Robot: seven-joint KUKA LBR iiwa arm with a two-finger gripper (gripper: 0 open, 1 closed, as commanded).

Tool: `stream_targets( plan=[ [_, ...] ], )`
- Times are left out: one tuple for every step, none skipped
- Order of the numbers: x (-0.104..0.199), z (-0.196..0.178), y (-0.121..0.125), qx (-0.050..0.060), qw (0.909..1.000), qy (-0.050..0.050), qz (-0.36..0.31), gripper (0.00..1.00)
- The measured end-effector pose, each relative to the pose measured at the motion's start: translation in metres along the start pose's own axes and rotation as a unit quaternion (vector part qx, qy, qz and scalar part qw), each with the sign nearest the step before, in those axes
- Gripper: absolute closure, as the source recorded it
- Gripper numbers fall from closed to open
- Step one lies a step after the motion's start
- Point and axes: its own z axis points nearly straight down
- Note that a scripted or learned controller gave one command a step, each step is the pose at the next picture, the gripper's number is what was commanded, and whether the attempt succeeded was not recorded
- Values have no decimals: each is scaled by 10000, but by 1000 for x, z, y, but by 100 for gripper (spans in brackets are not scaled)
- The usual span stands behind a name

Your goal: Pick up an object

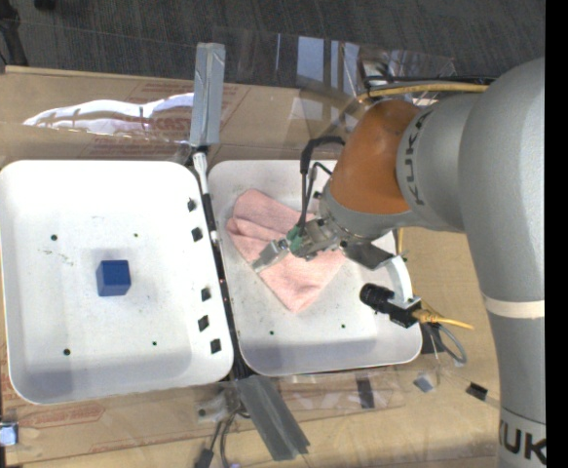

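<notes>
The grey arm's two-finger gripper (282, 249) tilts onto the crumpled pink cloth (285, 251), finger state unclear; small blue cube (114, 277) sits well left.

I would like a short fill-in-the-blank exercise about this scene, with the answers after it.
1. The blue cube lies in the ____ bin as the camera sees it.
2. The pink cloth lies in the ____ bin.
3. The gripper is over the ____.
4. The colour of both bins is ____.

Missing words: left; right; pink cloth; white
</notes>
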Motion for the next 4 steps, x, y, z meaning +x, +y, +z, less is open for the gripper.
stream_targets(
  plan=[
    [-11,34,-21,-32,9995,-12,-315,0],
    [6,34,-80,-30,10000,-7,85,0],
    [5,24,-79,-30,10000,-13,65,100],
    [40,-65,26,-21,9994,-4,347,100]
  ],
)
